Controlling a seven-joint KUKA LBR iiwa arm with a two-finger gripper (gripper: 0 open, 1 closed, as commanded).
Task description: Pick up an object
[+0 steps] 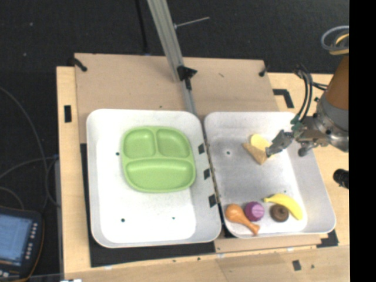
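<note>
So, starting at your far left, a dark tablet [17, 239] with a blue screen lies off the bench at the lower corner. Next comes the left bin [106, 216], and in it you have a green divided plate [158, 159] with three compartments, lying flat toward the bin's upper half. A grey metal pole [167, 31] slants down from the top and ends near where the two bins meet. Moving on, the right bin [235, 134] holds everything you could pick. Along its lower edge you see an orange pear-shaped toy [239, 215], a purple round piece [254, 210] just beside it, a small brown round piece [279, 213], and a yellow banana [288, 204] touching that brown piece. Higher up in the same bin sits a yellow and tan wedge [257, 147]. The gripper [275, 147] is right at the wedge's right side, with one dark finger against it; you cannot tell whether its fingers are spread or closed, nor whether the wedge lies between them. The arm [335, 98] reaches in from your right
</note>
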